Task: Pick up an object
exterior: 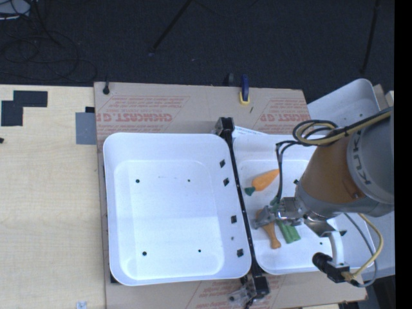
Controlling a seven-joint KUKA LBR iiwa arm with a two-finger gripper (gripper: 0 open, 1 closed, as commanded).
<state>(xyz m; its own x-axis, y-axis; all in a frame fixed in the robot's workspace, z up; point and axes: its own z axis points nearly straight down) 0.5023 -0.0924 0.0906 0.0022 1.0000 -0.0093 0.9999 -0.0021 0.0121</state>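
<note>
My gripper [269, 219] is low in the right bin [291, 266], near its left wall, under the grey arm with the orange band. An orange carrot-shaped toy [265, 180] with a green tip lies just beyond it toward the back. Right beside the gripper lie a green block [290, 232] and a thin orange stick [273, 237]. The gripper's body hides what is between its tips.
The left bin [167, 208] lies next to the right one, parted from it by a black clamp rail [235, 205]. Both bins rest on a cardboard sheet [167, 111]. Cables loop over the arm at the right.
</note>
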